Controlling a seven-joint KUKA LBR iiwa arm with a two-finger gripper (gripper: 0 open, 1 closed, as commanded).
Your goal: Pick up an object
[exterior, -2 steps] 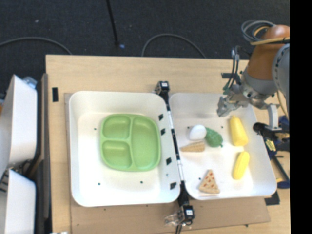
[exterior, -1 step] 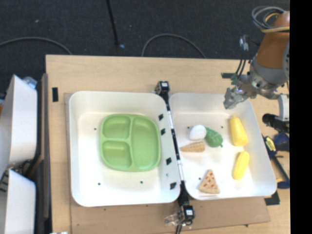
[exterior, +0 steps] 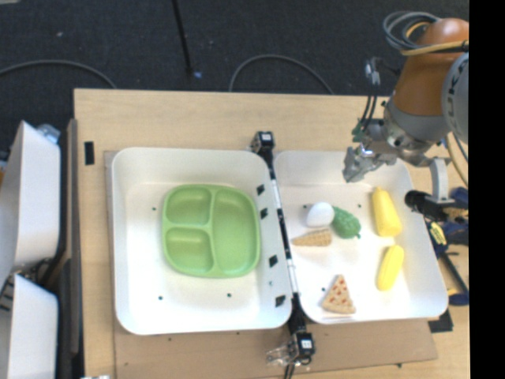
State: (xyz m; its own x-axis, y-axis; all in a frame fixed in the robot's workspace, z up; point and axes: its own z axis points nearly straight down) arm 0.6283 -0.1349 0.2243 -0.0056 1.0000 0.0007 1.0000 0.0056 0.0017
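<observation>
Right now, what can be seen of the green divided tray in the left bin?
The green divided tray looks like pale green plastic, roughly square with rounded corners and three compartments: two on its far half, one wide on its near half. It lies flat, slightly rotated, on the floor of the left bin, nearer its right wall. Nothing lies in it.

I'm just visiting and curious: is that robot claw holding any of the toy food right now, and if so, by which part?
Nothing is held. The gripper hangs over the right bin's far edge, apart from the toys.
</observation>
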